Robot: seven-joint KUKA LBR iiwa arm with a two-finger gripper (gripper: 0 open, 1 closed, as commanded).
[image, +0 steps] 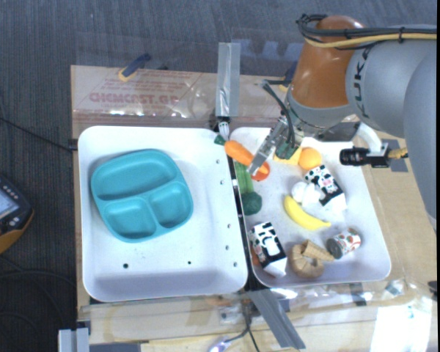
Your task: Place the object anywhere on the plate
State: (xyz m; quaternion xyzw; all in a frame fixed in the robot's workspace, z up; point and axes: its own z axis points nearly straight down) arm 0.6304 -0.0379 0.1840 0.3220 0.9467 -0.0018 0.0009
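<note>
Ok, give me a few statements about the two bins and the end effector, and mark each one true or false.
1. The teal three-compartment plastic plate lies in the left white bin. True.
2. The curved yellow toy banana lies on the plate. False: it lies in the right white bin.
3. The end effector is over the right bin, near the orange toy carrot. True.
4. The plate holds two toys. False: its compartments are bare.
</note>
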